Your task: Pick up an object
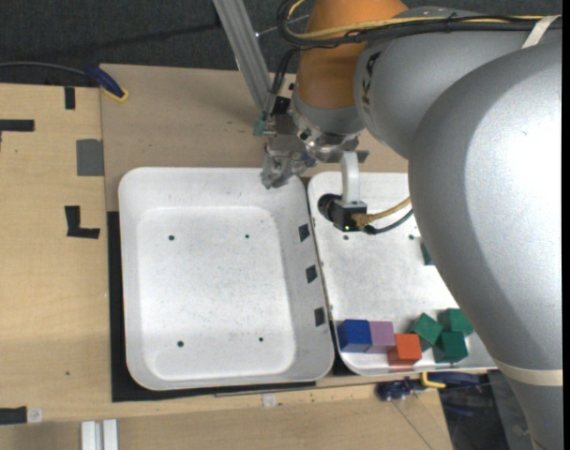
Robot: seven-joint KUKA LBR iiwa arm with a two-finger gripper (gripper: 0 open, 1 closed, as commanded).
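Several small blocks lie bunched at the near edge of the right bin: a blue cube, a purple block, an orange cube and green blocks. My gripper hangs over the far right corner of the left bin, well away from the blocks. Nothing shows in its grasp. The big grey arm covers much of the right bin.
A slanted metal rod rises behind the gripper. Black tape marks and a blue-yellow clamp sit on the wooden bench at the left. Black clips line the divide between the bins.
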